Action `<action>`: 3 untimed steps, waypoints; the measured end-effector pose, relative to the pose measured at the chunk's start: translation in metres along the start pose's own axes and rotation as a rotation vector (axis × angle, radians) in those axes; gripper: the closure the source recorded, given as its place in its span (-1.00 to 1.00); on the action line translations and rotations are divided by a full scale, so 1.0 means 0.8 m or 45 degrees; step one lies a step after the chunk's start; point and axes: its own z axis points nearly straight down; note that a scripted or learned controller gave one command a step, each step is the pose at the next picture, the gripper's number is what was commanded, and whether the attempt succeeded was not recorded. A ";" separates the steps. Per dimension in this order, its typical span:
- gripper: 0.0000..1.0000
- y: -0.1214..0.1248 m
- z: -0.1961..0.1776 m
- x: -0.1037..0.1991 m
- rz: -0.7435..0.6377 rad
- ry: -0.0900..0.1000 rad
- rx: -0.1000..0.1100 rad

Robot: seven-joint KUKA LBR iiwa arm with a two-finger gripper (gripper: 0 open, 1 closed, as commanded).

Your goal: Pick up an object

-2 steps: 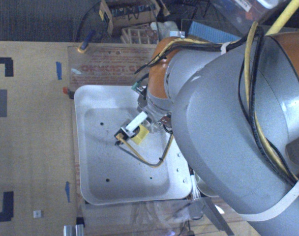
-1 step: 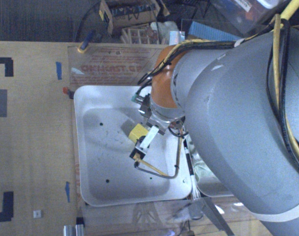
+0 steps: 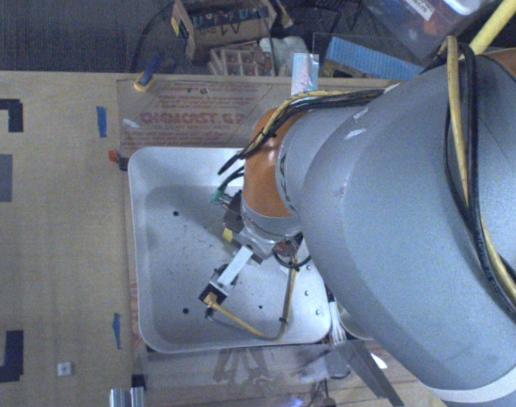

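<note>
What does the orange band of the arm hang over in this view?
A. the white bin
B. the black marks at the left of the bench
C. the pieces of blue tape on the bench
A: the orange band lies over the right part of the white bin.

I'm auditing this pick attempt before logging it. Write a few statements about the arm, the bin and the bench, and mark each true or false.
1. The arm hangs over the white bin. True.
2. The arm enters from the view's left. False: it comes in from the right.
3. An orange band circles the arm above the wrist. True.
4. The bin under the arm is red. False: it is white.
5. On the bench, blue tape strips lie left of the bin. True.
</note>
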 end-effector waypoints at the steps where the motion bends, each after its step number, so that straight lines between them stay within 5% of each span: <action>1: 1.00 0.031 0.003 -0.003 -0.232 -0.008 0.082; 2: 1.00 -0.004 -0.007 0.026 0.063 0.000 0.000; 3: 1.00 0.004 0.005 0.103 0.275 0.012 -0.015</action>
